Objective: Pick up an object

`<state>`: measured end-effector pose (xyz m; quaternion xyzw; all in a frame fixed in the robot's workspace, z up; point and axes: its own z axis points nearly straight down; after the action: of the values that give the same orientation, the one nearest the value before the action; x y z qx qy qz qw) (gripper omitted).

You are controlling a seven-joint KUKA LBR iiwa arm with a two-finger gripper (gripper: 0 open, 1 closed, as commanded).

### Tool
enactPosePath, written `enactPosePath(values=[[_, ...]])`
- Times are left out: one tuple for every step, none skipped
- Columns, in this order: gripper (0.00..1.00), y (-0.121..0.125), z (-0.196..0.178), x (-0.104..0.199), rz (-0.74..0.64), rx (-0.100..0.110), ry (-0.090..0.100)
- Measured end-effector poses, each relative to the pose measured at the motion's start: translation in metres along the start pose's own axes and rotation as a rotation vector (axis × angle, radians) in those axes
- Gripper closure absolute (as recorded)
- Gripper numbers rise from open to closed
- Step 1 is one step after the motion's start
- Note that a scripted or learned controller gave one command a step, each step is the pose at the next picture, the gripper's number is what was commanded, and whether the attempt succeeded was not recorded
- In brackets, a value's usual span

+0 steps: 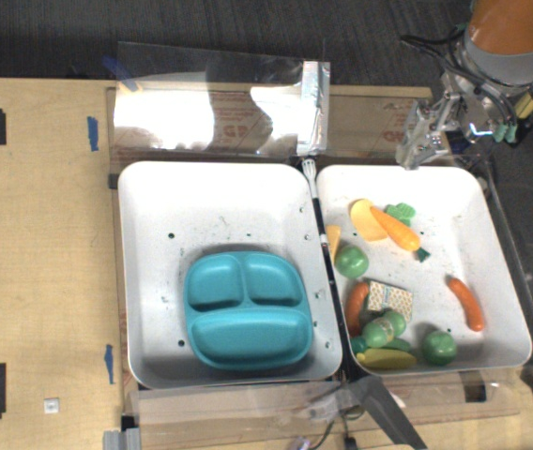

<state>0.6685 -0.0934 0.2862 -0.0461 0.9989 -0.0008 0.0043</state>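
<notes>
On the worktop [32,279], a tan board surface, we see two shallow white plastic bins set side by side, their inner walls touching along a dark seam. Left bin [154,204]: it holds a teal plastic plate with three compartments [246,309], lying flat toward the near wall. Right bin [464,214]: it holds a scatter of small toy foods. Toward its far left lie a yellow rounded piece [365,219] and an orange toy carrot [396,230], the two touching, with a small green leafy piece [401,212] just behind the carrot. A round green ball [351,262] rests near the left wall, beside a small orange wedge [332,240] that leans on that wall. Nearer the front we find a reddish-orange elongated piece [357,307], a pale patterned square packet [390,299], a green rounded item [383,328], a yellow-green flat piece [386,358] and a second green ball [439,347], all clustered close together. An orange sausage-shaped piece [465,304] lies apart, near the right wall. Behind the bins stands a clear plastic sheet with a taped edge [238,106].

The grey arm with its orange band [510,17] enters at upper right. Its tool [426,143] hangs above the far rim of the right bin, well apart from the toy foods; we cannot tell whether it is released or clenched, and nothing is visible between its tips.
</notes>
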Motion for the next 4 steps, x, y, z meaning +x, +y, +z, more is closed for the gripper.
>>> enactPosePath(values=[[1.00,0.020,0.032,-0.001,-0.041,-0.003,0.009],[1.00,0.015,-0.007,-0.002,-0.088,0.000,-0.002],[1.00,0.006,0.017,0.000,-0.223,-0.004,0.008],[1.00,-0.006,-0.014,0.000,-0.373,-0.002,-0.002]])
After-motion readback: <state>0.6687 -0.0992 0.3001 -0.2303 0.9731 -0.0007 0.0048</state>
